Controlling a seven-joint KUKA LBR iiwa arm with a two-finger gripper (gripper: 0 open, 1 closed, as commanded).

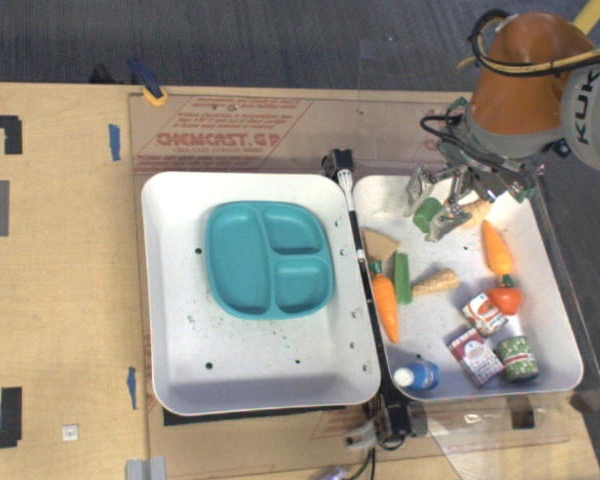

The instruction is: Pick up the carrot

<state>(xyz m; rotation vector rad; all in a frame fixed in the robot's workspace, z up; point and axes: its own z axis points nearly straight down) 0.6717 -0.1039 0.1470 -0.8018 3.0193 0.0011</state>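
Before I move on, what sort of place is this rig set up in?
Probably a robot lab test bench: two white bins on a wooden board, toy food such as a carrot, and a teal divided plate.

Tabletop (60, 268), tan board: two white bins side by side, left bin (170, 368), right bin (555, 308), touching.

Looked down at a slant from a fixed mount above the bench, far enough back to take in both shallow white plastic bins (170, 268) whole, with the brown cardboard sheet (60, 268) to their left. Faced toward the dark grey carpet (230, 18) along the top edge. Caught the grey arm with its orange band (525, 68) reaching in from the right.
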